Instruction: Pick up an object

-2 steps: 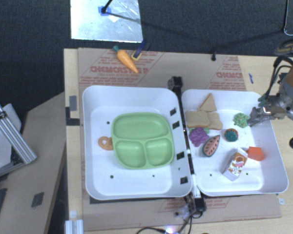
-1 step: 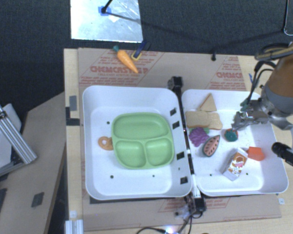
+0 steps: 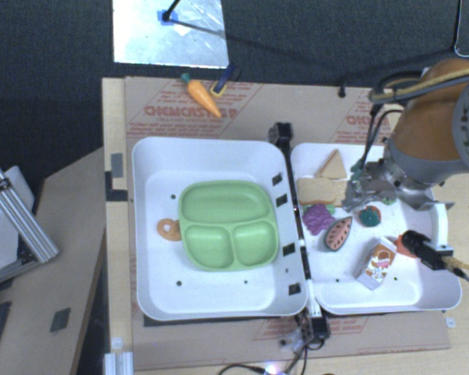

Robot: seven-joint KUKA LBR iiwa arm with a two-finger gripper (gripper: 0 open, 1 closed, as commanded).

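Here the gripper (image 3: 365, 196) hangs low over the right bin (image 3: 430, 291), near its middle; whether it is parted or closed on anything cannot be told. Around it lie a teal ball (image 3: 369, 216) at five o'clock, purple grapes (image 3: 318, 219) and a watermelon slice (image 3: 338, 233) at seven o'clock, and bread (image 3: 321, 190) at nine. The left bin (image 3: 152, 291) holds a green tray (image 3: 225, 224).

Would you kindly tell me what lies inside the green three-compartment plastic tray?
Nothing lies in the green three-compartment plastic tray; all compartments show bare, uncovered. A small orange ring lies outside, by its left edge.
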